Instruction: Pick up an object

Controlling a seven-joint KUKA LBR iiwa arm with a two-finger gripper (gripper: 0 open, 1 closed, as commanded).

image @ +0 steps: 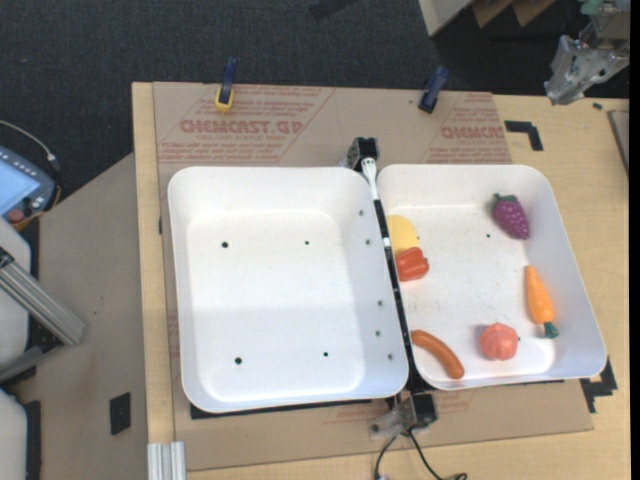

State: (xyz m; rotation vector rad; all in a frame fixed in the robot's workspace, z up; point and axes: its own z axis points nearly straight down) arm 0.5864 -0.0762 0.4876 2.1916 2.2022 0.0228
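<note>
Camera view: gripper [588, 60] high at top right, grip state indeterminate; carrot [540, 299] against right bin [470, 196] wall risks collision.

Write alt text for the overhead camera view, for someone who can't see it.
Two shallow white bins sit side by side on a bench; the right bin holds toy grapes, a carrot, a sausage, a pink fruit and a yellow and red piece. The gripper hangs at the upper right corner.

— What are the bins made of?
— The left bin [270, 298] and right bin [470, 228] look like smooth white plastic, faintly glossy.
— And beneath?
— Matt brown cardboard sheet [300, 118], printed red.
</note>
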